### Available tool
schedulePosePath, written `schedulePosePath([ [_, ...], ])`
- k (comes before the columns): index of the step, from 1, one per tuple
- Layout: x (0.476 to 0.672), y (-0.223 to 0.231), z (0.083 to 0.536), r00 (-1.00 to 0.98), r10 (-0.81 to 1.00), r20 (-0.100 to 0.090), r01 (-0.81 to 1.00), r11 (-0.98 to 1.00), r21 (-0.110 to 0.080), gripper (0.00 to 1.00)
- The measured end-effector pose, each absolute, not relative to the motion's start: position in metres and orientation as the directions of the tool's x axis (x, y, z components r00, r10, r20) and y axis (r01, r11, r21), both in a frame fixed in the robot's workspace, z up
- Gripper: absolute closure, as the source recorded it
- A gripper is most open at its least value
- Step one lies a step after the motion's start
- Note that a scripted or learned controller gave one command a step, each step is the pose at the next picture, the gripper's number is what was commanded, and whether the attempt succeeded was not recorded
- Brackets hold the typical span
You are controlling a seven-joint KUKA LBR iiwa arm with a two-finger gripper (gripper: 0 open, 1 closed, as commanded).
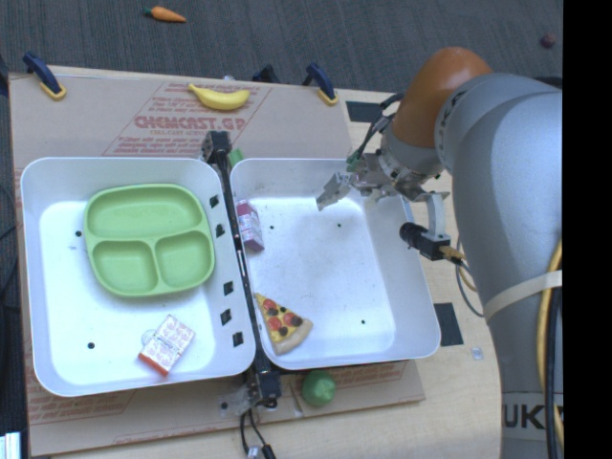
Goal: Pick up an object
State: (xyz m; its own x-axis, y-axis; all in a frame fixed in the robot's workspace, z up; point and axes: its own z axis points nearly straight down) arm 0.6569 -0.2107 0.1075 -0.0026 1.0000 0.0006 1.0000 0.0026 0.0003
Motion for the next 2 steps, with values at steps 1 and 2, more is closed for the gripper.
schedulePosePath([
  [1, 0.6571, -0.1977, 0.1287, -0.005, 1.000, 0.001, 1.000, 0.005, 0.001, 0.00],
  [2, 0.6567, -0.2026, 0.1232, -0.003, 1.000, 0.001, 1.000, 0.003, -0.001, 0.00],
])
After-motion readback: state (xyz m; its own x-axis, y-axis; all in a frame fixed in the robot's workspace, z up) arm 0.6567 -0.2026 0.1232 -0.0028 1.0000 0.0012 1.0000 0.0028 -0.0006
